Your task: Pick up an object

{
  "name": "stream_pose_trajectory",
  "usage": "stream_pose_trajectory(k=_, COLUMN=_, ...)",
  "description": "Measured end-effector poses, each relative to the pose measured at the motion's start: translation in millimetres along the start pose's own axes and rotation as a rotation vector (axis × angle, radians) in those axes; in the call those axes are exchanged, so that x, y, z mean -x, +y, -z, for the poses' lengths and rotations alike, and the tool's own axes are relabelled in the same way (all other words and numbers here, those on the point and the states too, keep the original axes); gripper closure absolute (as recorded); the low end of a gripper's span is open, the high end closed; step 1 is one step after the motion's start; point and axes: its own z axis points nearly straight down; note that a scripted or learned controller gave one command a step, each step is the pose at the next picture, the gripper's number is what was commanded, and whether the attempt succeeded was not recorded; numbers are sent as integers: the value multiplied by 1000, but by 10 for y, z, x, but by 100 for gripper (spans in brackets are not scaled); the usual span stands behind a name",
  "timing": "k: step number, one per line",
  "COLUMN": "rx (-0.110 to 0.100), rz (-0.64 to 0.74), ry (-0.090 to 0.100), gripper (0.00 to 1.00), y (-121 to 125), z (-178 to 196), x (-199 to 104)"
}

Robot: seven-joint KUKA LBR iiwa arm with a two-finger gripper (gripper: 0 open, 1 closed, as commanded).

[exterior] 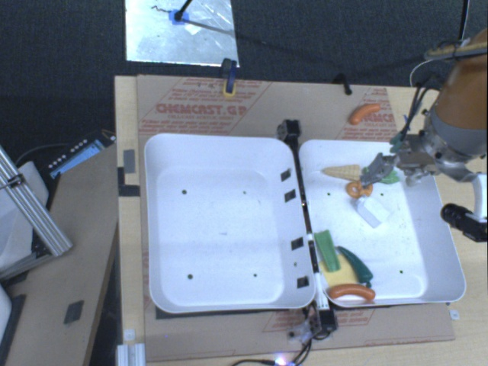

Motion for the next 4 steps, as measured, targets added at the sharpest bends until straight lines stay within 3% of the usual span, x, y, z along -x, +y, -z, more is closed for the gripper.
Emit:
stream_pose_trajectory(k=1, rx=-4, rz=10, ry=5, gripper=0, y=254, z=-460, x=-913)
stream_pose_trajectory(k=2, rx=2, rz=2, ry=1, gripper=100, y=261, z=-325, x=-849)
stream_pose_trajectory(k=3, rx=20, rz=4, ry=2, gripper=100, y=399, z=2267, x=-1170)
stream_pose_trajectory(k=4, rx=4, rz=2, ry=-1, gripper=100, y=1120, z=2442, x=-1114)
